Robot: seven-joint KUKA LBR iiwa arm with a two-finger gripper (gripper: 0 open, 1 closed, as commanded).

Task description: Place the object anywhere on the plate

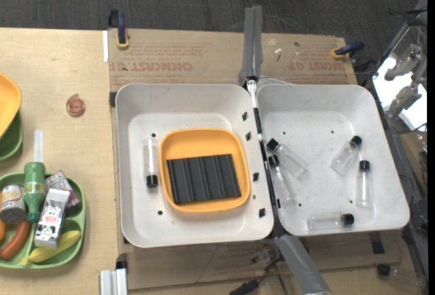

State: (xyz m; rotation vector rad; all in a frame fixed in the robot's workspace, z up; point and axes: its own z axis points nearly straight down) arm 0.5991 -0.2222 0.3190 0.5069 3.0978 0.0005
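Up at the right edge of the frame, what you can see of the claw [406, 83] is a pale, glare-washed tangle cut off by the border. You cannot tell whether it is wide or narrow, and nothing is visibly held in it.

The orange plate [204, 140] sits in the middle of the left bin [129, 151]. A dark ridged block [202, 178] lies flat on it, covering most of its lower half. That block is well apart from the claw, across the whole right bin [380, 124] and down to the left of it. A clear tube with a black cap [149, 161] lies just beside the plate's left rim, on the bin floor and not on the plate.

Look closely at the right bin, because five more clear tubes are hard to pick out against its white floor:
- Two [289, 159] [280, 181] lie near the left wall.
- Two [345, 154] [364, 186] lie toward the right.
- One [329, 221] lies along the lower rim.

Their black caps are the plainest sign of them.

At the left edge of the frame, a green tray of toy food [68, 239] and a yellow bowl [8, 110] are cut off. A small pink round thing [75, 106] on the wooden table is too small to identify.
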